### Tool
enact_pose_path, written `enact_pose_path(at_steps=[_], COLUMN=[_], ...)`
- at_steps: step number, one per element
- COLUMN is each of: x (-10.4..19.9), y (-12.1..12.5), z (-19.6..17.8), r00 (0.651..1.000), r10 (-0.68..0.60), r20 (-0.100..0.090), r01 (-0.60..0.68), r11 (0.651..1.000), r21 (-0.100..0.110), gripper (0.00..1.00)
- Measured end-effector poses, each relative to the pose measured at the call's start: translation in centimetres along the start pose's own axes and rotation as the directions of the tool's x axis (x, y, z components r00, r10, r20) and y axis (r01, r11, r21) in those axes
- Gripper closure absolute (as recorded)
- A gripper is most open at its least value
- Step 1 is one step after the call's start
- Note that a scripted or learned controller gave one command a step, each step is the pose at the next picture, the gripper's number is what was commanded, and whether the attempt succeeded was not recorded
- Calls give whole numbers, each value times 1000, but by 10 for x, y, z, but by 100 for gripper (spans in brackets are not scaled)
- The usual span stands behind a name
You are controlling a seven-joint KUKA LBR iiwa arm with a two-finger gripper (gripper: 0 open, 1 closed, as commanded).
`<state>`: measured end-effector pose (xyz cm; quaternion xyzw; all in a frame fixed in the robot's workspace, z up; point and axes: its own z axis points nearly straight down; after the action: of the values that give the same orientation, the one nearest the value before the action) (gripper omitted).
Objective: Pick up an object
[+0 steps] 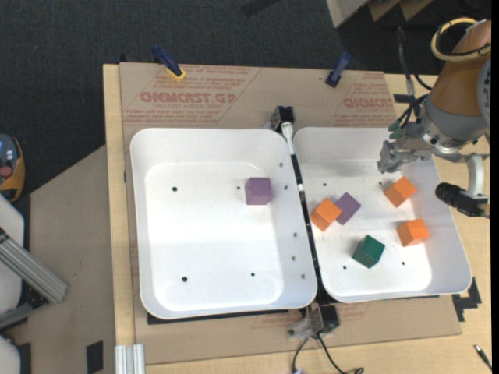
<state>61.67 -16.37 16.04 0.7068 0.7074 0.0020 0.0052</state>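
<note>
6 small cubes are seen in 2 glossy white bins: 1 purple cube (258, 191) left; 3 orange (400, 192), 1 purple (348, 207), 1 green (369, 251) right. Gripper (392, 157) is poised above; jaw state cannot be told.

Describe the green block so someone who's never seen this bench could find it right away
Start at the right-hand shallow white bin, the one the grey arm's gripper hangs over. Look along its near edge for the small dark green cube. It is the sole green block: its neighbours are three orange cubes and a purple one, all lying farther back.
</note>
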Motion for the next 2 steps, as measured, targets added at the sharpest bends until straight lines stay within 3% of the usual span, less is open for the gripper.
enact_pose_path(at_steps=[1,2], x=[-31,28], y=[-66,55], z=[79,75], r00=[1000,1000], r10=[7,-9], r20=[-6,-5], r01=[-7,9], r11=[1000,1000], r21=[18,-1], gripper=[100,100])
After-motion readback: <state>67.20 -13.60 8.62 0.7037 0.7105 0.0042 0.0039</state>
